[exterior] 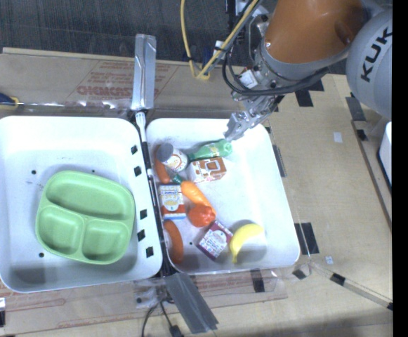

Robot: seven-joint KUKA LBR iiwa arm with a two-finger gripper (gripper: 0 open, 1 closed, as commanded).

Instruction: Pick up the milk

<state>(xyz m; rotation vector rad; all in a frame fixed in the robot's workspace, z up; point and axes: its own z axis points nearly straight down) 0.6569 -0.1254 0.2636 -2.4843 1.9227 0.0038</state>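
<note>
1. Two white bins sat side by side on the bench: the left bin held a green divided plate, and the right bin held a scatter of toy food.
2. The arm reached in from the right, and its gripper hung over the upper edge of the right bin, just above a green bottle.
3. Whether the jaws were open or closed could not be told; nothing could be seen held between them.
4. The milk, a small carton with an orange and white label, lay on the bin floor near the left wall of the right bin, well apart from the gripper.
5. A carrot lay just beside the milk, with a tomato below it.
6. A brown carton lay under the green bottle, and a banana and a purple carton lay near the front of the bin.
</note>
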